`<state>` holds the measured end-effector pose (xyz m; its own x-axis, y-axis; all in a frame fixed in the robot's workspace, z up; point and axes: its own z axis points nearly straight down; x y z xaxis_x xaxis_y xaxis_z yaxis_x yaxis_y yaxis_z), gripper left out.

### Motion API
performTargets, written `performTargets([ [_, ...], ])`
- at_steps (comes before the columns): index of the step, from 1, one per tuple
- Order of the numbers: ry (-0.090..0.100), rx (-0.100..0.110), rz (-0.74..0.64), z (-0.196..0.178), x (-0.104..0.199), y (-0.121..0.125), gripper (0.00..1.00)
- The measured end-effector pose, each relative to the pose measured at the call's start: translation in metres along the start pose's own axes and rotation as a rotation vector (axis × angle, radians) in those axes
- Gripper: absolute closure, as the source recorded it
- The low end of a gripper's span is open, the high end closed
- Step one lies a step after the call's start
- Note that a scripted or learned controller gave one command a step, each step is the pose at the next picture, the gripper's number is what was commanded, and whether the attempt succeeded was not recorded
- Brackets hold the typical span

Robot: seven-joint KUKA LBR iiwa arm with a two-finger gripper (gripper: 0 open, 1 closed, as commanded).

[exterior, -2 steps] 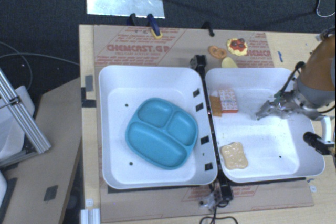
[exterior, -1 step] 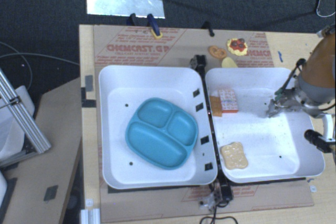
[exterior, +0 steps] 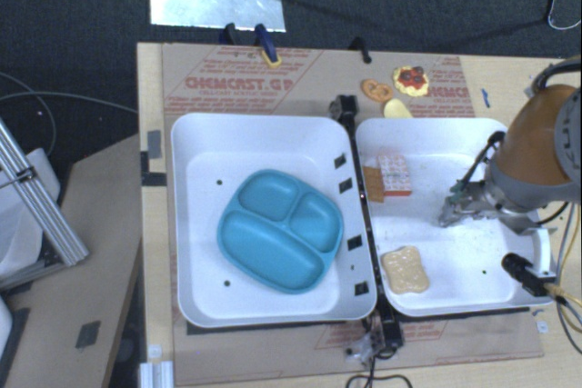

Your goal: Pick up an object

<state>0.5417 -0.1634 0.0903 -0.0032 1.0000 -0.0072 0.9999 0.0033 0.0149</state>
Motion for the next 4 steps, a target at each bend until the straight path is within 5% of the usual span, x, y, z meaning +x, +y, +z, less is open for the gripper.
performTargets([
  [1, 0.002, 0.005, 0.002, -0.04, -0.046, 0.042, 1.0],
  [2, 0.007, 0.015, 0.003, -0.005, -0.043, 0.021, 1.0],
  [3, -0.002, -0.008, 0.004, 0.0, -0.018, -0.03, 1.0],
  [4, 0.009, 0.004, -0.01, -0.07, 0.064, -0.003, 1.0],
])
